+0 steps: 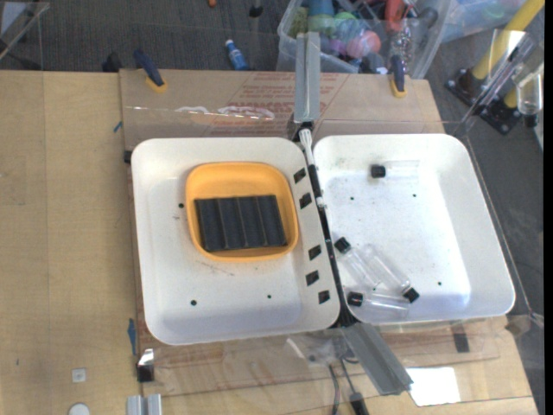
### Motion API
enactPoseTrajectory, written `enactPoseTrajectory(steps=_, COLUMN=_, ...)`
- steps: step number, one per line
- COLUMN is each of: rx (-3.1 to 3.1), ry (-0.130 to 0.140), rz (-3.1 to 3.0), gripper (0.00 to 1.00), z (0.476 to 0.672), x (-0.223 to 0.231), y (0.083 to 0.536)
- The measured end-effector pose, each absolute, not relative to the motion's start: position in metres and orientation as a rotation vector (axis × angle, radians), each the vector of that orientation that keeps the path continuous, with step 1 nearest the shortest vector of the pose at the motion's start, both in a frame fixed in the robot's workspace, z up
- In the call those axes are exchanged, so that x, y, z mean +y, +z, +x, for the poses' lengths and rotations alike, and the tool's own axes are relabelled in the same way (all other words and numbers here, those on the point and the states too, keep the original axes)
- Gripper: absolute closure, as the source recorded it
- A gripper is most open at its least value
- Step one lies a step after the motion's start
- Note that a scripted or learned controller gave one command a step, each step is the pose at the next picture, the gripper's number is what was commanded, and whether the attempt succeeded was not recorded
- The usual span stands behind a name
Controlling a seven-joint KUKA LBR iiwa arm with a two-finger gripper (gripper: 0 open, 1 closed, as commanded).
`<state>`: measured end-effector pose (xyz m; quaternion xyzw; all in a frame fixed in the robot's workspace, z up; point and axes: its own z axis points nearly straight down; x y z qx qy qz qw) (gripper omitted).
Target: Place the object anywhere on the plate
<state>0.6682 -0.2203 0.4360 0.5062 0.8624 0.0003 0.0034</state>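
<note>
Lying flat in the middle of the rounded orange plastic plate (203,180) is the black ribbed rectangular slab (240,223), its ridges running toward the far edge. The plate sits inside the left shallow white bin (155,318), slightly toward the far side. In the right shallow white bin (484,232), clear plastic tubes with black caps (376,271) lie near the front left corner, and a small black cube (378,171) rests near the far edge. Both bins stand on the pale wooden tabletop (60,232). Whether the tool is released or clenched, I cannot tell.
</note>
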Motion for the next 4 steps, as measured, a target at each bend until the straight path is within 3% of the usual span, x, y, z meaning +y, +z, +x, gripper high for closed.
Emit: enactPoseTrajectory(steps=4, rx=2.836, ry=0.0, rz=1.346, gripper=1.0, z=0.6631, x=-0.2197, y=0.4366)
